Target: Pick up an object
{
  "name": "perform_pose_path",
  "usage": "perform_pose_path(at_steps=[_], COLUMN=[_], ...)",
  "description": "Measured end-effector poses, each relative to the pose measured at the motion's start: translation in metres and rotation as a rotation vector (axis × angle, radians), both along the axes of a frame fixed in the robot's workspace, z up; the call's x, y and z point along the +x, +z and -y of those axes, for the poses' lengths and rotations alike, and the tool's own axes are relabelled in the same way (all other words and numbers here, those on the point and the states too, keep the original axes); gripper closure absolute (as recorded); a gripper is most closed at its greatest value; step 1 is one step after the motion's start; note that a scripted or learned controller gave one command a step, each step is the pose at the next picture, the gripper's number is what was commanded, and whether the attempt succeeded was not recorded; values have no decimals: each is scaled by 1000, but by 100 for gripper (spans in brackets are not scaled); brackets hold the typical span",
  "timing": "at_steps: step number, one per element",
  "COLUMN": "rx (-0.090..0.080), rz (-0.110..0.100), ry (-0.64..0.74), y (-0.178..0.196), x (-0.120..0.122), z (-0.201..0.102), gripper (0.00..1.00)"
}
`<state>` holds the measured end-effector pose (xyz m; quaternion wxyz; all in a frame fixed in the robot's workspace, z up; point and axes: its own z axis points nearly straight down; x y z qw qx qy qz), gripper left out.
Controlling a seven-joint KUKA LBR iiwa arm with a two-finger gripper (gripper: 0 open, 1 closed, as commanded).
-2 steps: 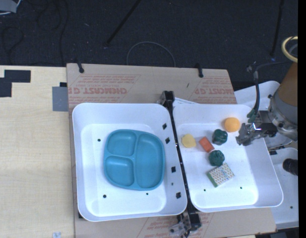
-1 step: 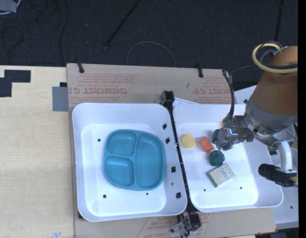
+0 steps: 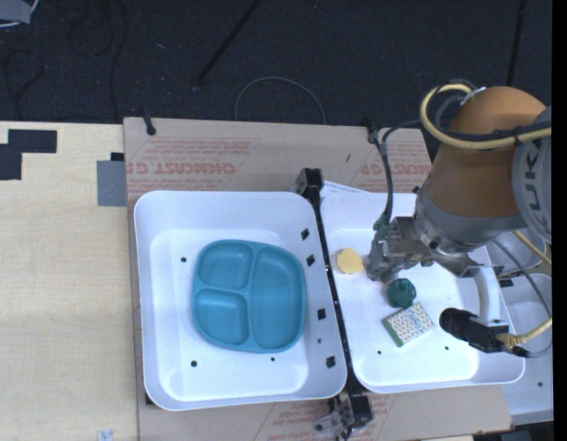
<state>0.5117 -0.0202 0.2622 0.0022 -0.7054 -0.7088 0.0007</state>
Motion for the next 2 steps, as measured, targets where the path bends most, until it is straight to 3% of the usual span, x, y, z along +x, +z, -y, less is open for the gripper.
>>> perform_pose_path(at_steps=[2], rx=[-1], rz=[-4], ry=[-1], y=[-35], x=[-18], z=[-113], gripper=[100])
